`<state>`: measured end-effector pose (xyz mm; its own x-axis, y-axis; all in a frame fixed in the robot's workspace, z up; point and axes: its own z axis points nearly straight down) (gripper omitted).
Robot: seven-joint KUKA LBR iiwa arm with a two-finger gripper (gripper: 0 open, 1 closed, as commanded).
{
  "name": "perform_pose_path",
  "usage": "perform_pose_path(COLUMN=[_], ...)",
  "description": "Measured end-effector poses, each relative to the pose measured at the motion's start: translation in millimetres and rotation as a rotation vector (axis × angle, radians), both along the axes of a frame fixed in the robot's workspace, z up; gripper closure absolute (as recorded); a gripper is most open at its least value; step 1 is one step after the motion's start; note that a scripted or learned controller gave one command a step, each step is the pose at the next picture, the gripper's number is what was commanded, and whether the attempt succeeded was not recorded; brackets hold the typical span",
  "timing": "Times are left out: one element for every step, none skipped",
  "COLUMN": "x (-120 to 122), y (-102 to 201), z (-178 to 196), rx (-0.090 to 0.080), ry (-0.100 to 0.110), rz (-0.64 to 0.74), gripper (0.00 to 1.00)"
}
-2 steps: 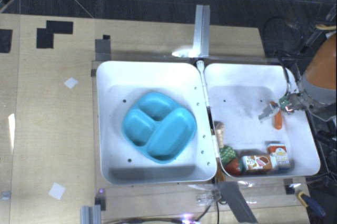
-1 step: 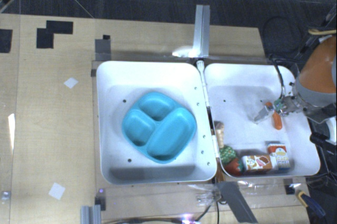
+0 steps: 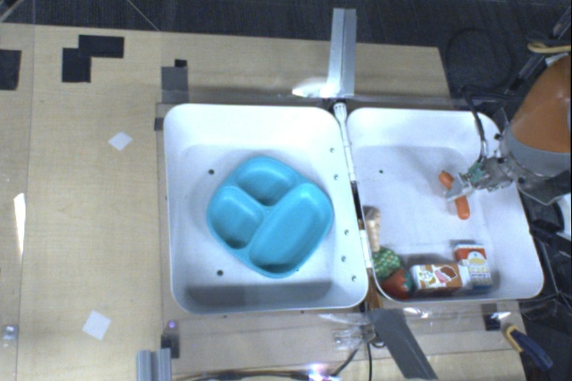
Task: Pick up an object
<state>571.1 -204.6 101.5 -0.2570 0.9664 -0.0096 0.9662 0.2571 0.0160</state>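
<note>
Two small orange carrot-shaped toys lie in the white bin on the right (image 3: 420, 133), one (image 3: 445, 180) up and left of the other (image 3: 462, 207). They sit near the bin's 3 o'clock side. The robot's hand (image 3: 478, 176) hangs just beside them, right between the two. I cannot tell if the hand is open or closed, and nothing can be seen held in it. The grey arm with its orange band (image 3: 547, 115) comes in from 3 o'clock.

At the same bin's 6 o'clock edge there is a row of things. A red and yellow packet (image 3: 436, 277) lies on its side. A small orange and white box (image 3: 473, 259) is just beside it at 2 o'clock. A green leafy toy with a red part (image 3: 390, 270) is at the packet's 9 o'clock. A little tan thing (image 3: 371, 223) sits by the bin's 9 o'clock wall.

The white bin on the left (image 3: 192, 138) holds a blue plastic tray with three hollows (image 3: 270, 215), near its middle. Both bins rest on the pale wooden desk (image 3: 80, 227).
</note>
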Motion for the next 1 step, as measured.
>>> perform_pose_path(x=[-0.1], y=[32.4], z=[105.8], rx=[0.006], ry=[0.011], rz=[-0.229], gripper=[1.0])
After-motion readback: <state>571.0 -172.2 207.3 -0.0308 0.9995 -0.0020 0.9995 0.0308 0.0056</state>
